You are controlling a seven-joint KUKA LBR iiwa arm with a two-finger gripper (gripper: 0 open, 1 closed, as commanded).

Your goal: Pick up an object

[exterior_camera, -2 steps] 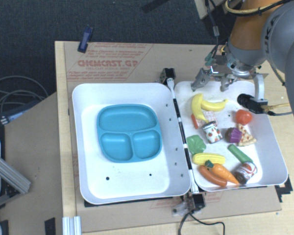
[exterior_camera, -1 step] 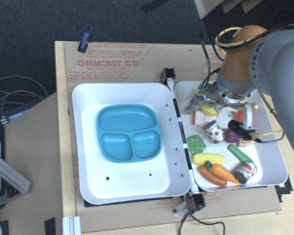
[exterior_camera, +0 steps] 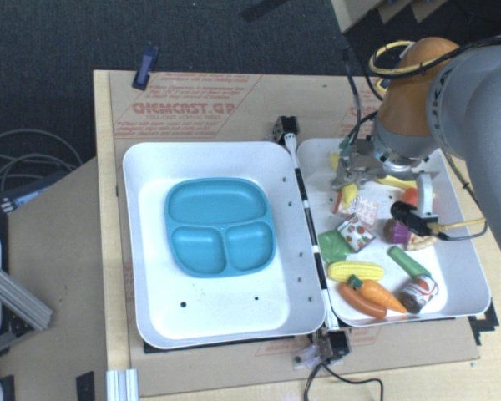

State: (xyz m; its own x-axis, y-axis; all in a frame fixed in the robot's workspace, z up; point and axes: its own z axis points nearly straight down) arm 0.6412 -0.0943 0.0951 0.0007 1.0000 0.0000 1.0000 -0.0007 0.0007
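Hanging low over the far left corner of the right bin (exterior_camera: 461, 256), the gripper (exterior_camera: 348, 174) comes in from the right on the grey arm (exterior_camera: 480, 98), orange band (exterior_camera: 411, 90) just above the wrist. From this angle I cannot tell whether the claw is spread or pressed together.

All the things to pick from lie in that right bin, and they are packed close. Just on the near side of the claw sits a small orange and yellow piece (exterior_camera: 346, 197), touching a white packet with red print (exterior_camera: 368, 207). A little box (exterior_camera: 356, 235) lies below those, with a green block (exterior_camera: 332, 245) against the bin's left wall beside it. Nearer the front edge are a yellow corn cob (exterior_camera: 356, 270) and a carrot (exterior_camera: 369, 297), lying almost side by side. A green cucumber (exterior_camera: 408, 261) slants across the middle, a small can (exterior_camera: 420, 291) is at its lower end, and a purple piece (exterior_camera: 398, 232) is just above it. A yellow strip (exterior_camera: 392, 180) and something red (exterior_camera: 411, 196) sit partly hidden under the wrist, so what they are I can't make out.

The left bin (exterior_camera: 150, 192) holds a blue divided plate (exterior_camera: 221, 226), well apart from the claw. A small blue thing (exterior_camera: 144, 68) lies at the far corner of the brown board (exterior_camera: 200, 98) under both bins
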